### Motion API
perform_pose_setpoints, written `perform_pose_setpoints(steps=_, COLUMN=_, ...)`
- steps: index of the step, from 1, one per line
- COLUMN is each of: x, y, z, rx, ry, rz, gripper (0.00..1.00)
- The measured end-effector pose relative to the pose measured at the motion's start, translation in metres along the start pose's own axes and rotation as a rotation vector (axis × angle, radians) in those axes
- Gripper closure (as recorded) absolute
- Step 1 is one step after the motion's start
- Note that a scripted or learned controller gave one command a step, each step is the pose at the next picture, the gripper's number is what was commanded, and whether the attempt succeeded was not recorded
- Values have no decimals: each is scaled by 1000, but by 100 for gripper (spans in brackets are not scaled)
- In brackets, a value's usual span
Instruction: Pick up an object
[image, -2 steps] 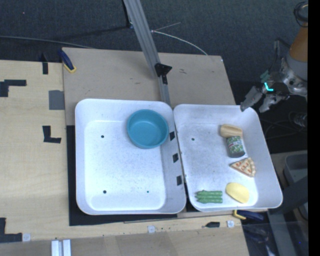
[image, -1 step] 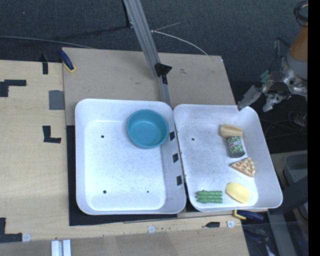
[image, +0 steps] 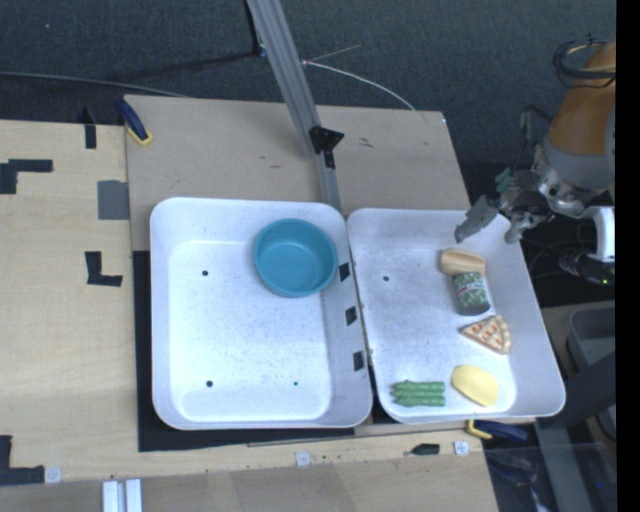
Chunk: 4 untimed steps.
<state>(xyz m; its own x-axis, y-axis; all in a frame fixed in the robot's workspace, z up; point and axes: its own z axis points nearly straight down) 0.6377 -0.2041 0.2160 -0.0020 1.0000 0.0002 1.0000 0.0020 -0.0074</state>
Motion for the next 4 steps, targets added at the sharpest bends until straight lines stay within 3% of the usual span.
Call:
perform_pose_setpoints(steps=2, x=1, y=-7, z=127, rx=-2, ry=-1, rz=0, gripper=0)
perform_pose_setpoints(steps=3, x=2, y=-5, z=114, rx=-5, ry=-1, rz=-2, gripper=100)
perform_pose_setpoints(steps=4, x=8, y=-4, z=52, rx=-13, ry=-1, rz=0, gripper=100)
